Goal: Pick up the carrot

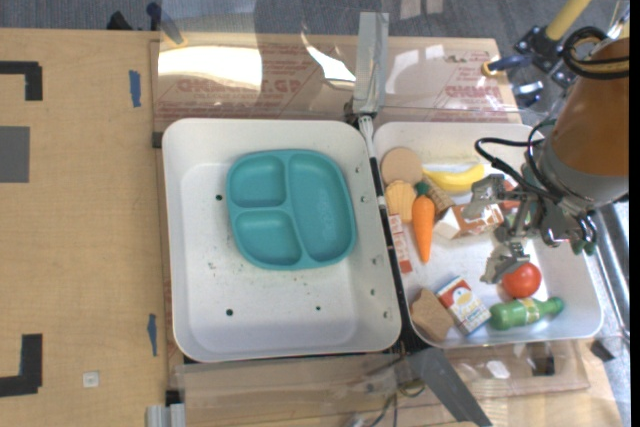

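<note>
Clutter along the near rim of the shallow white plastic bin (pixel 585 325) on the view's right: brown toy block (pixel 430 315), small white-and-orange carton (pixel 463 303), green toy vegetable (pixel 525 312), round red toy tomato (pixel 520 280).

Just above the tomato, metal two-finger gripper (pixel 505 250) hanging low over the bin, on the grey arm with the orange band (pixel 590 130). Spread or pressed together: cannot tell from this slant, too much cable and bracket in the way. Nothing seen pinched in it.

Level with the gripper but apart from it, toward the bin's left wall: orange tapered toy carrot with green top (pixel 424 227), lying lengthwise, point toward the near side, green end toward the far side. Touching or nearly touching a pale tan toy piece (pixel 400 199) on its left; white-and-orange packet (pixel 465 217) between carrot and gripper.

Farther back: yellow toy banana (pixel 455 178), round tan toy bun (pixel 402 163).

In the neighbouring white bin (pixel 190 245), teal divided plastic plate (pixel 292 207).

Judged step: approach, not yet over the target, grasp not begun. Next move calls for shifting sideways toward the left wall, past the packet, centring over the carrot's thick middle, closing across its width, not along it. Little room on the wall side; neighbour likely to get nudged.
</note>
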{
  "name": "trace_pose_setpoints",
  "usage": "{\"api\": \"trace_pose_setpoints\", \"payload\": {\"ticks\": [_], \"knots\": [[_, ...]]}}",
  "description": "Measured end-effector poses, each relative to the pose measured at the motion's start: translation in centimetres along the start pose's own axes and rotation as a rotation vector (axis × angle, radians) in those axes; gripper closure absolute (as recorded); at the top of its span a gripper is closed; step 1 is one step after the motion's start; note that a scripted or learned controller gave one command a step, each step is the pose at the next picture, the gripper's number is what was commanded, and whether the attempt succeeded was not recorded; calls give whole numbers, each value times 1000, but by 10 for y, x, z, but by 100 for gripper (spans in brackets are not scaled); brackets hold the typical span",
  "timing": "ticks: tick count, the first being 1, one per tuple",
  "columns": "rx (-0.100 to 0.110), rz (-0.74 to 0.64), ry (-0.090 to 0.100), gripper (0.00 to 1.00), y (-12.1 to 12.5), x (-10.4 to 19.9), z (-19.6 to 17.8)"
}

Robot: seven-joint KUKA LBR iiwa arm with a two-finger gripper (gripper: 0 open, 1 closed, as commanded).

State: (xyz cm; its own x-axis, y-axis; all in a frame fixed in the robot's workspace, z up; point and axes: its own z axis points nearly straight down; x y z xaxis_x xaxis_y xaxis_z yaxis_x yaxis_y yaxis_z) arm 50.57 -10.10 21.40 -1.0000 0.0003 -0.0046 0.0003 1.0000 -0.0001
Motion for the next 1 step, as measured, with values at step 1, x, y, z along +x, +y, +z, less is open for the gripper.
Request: {"api": "trace_pose_setpoints", "payload": {"ticks": [1], "knots": [[-3,-135,0,0,64,-37,30]]}}
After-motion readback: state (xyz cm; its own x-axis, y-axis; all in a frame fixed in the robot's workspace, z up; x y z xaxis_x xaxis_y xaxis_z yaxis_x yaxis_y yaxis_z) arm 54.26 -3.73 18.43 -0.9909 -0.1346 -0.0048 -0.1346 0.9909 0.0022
